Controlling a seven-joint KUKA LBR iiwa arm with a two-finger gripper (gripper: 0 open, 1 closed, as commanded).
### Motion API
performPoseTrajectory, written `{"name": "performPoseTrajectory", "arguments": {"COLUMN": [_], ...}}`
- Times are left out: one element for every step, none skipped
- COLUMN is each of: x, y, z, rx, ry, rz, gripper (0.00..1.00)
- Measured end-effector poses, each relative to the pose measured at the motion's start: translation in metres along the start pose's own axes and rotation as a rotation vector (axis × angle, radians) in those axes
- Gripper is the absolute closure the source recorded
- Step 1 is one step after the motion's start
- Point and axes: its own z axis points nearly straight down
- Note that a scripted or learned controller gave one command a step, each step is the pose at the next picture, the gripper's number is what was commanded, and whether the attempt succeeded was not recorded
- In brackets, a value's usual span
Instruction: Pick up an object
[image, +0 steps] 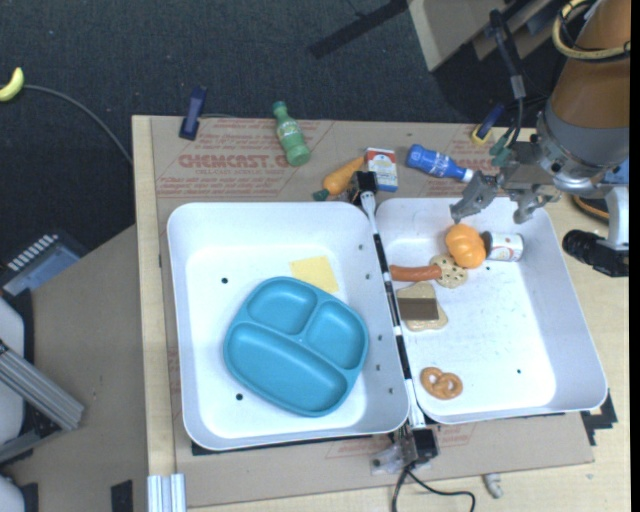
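My gripper (497, 204) hangs over the far edge of the right bin (560, 330), open, its two fingers spread apart with nothing between them. Just below it lies an orange ball-like fruit (465, 245), and beside that a small white bottle (505, 246) on its side. Further left are a sausage (412, 271) and a cookie (450, 272). A brown toast slice (421, 307) and a pretzel (441, 382) lie nearer the front of this bin.
The left bin (200, 240) holds a blue divided plate (295, 343) and a yellow cheese slice (315, 272). Behind the bins on the cardboard lie a green bottle (291, 134), a blue bottle (437, 162), a carrot (341, 177), a small carton (381, 168) and a blue clip (192, 112).
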Motion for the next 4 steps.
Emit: {"name": "performPoseTrajectory", "arguments": {"x": [-0.074,-0.073,-0.043,-0.043], "y": [0.047,0.060,0.051,0.052], "z": [0.103,0.176,0.195,0.184], "rx": [0.003,-0.003,0.002,-0.002], "ry": [-0.001,-0.001,0.001,-0.001], "rz": [0.002,0.000,-0.001,-0.001], "gripper": [0.00,0.00,0.00,1.00]}}
